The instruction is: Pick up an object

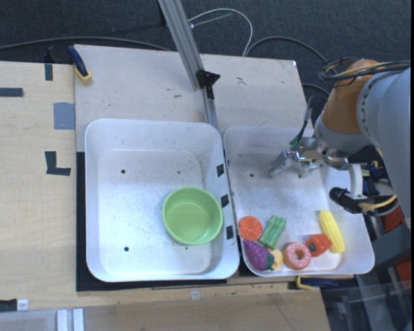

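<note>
My gripper point(288, 168) hangs over the upper middle of the right bin point(262, 143), reaching in from the right. Its fingers are spread open and nothing is between them. Toy foods lie along that bin's near edge: an orange-red round piece point(250, 227), a green vegetable point(272, 231), a purple eggplant point(258, 255), a pink donut point(297, 255), a red pepper point(319, 244) and a yellow corn cob point(332, 230). All lie well below the gripper in the view, apart from it. A green bowl point(192, 216) sits upright in the left bin point(124, 150).
A slanted metal pole point(183, 33) crosses above the divide between the bins. Cables point(228, 16) run over the dark floor at the back. The wooden bench point(27, 185) extends to the left with tape marks on it.
</note>
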`<state>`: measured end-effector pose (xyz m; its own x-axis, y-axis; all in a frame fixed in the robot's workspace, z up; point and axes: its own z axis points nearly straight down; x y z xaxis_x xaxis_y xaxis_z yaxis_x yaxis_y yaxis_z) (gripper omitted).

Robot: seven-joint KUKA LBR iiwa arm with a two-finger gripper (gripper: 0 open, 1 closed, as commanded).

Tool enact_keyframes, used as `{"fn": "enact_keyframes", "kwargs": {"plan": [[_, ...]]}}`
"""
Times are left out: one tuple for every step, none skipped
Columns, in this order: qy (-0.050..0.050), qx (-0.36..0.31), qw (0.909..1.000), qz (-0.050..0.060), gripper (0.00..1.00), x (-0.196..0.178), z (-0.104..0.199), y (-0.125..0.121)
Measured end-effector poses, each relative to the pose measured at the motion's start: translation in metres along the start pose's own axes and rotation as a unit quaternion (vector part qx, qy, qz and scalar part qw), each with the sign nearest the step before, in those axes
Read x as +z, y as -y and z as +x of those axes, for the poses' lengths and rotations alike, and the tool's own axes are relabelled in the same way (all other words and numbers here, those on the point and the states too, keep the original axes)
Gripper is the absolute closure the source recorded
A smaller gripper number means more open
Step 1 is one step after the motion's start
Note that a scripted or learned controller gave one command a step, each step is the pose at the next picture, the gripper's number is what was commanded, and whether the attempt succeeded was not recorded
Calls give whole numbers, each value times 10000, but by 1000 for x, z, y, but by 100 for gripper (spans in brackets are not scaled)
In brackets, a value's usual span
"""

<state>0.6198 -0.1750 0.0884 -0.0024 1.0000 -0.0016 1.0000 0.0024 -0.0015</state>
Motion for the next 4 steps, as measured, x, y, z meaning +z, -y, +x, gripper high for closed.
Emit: {"fn": "enact_keyframes", "kwargs": {"plan": [[2, -7, 10000, -4, 100, -11, 0, 0], [1, 9, 10000, -33, 100, -73, -4, 1], [-2, 4, 10000, -25, 100, -116, -1, -1], [-5, 2, 10000, -21, 100, -147, -1, -2]]}}
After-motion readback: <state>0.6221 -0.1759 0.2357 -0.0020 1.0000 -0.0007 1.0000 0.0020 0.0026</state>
